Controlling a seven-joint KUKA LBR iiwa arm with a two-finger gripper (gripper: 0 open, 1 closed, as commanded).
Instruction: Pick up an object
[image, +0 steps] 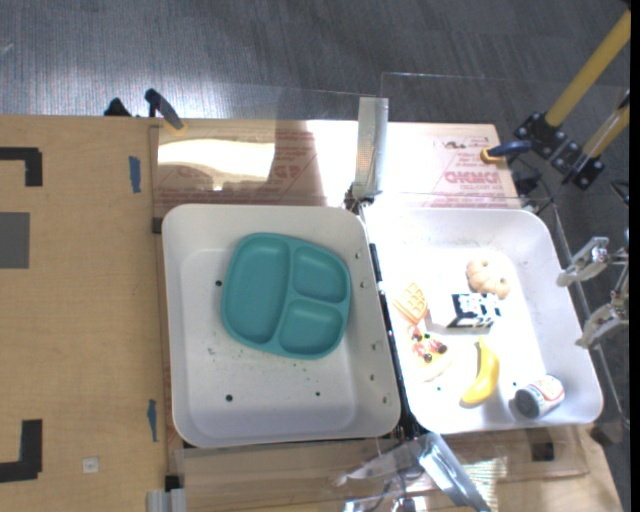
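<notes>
Nearest to us in the right bin (560, 250) we see a small can (535, 397) lying on its side at the near right corner, with a yellow banana (482, 373) just left of it. Slightly farther sit a small, colourful toy piece (430, 348), a waffle-like orange piece (412, 300) and a dark blue and white box (472, 311). Beyond them rests a pale, bun-like item (487, 277). These pickable things lie loosely scattered, apart enough, we judge, to leave room for fingers.

In the left bin (190, 400) a teal divided plate (286, 294) lies flat, tilted askew, probably the receiving dish.

We cannot tell the state of the gripper, so we judge the pick not yet begun; the banana looks the easiest target.
</notes>
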